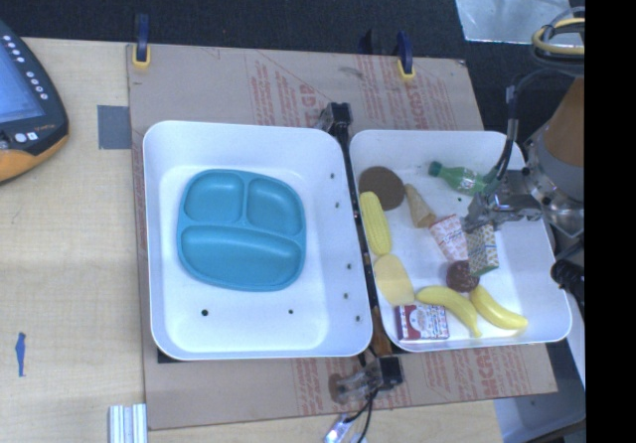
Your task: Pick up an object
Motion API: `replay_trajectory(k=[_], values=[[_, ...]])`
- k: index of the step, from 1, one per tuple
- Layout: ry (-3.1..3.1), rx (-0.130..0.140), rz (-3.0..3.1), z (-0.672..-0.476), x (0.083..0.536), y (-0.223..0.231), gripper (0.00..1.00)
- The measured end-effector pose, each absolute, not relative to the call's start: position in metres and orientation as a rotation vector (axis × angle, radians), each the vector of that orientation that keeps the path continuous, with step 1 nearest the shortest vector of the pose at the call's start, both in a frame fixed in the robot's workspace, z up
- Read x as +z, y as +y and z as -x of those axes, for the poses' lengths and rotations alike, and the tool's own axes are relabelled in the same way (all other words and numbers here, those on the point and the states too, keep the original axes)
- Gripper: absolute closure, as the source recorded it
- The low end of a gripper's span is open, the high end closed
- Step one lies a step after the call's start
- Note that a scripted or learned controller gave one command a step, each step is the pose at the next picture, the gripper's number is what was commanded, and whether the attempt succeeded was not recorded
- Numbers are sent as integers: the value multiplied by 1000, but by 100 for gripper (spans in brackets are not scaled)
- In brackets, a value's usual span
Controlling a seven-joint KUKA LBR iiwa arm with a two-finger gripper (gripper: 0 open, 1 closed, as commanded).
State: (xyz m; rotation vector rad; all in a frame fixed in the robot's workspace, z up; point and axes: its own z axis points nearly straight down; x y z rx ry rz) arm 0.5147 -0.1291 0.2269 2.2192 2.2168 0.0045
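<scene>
Snack packet (pixel 481 250) lies just beneath end effector (pixel 487 216) in right bin (pixel 556 262).

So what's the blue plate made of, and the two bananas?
The blue plate looks like smooth hard plastic: one even color, molded sections, soft shine. The two bananas are probably plastic toys too; they're evenly bright yellow and a little glossy. I can't be sure from here.

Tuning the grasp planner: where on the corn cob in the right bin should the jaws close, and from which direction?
Grip the corn cob at its middle, coming straight down, jaws closing across its narrow width. It lies flat and long, roughly parallel to the bin's left wall, so the wall-side jaw has little room. The yellow block sits just off its lower end, so stay off that end.
</scene>
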Motion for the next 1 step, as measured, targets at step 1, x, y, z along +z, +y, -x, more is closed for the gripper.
replay_trajectory(k=[1], values=[[2230, 4, -2210, -576, 249, -75, 100]])
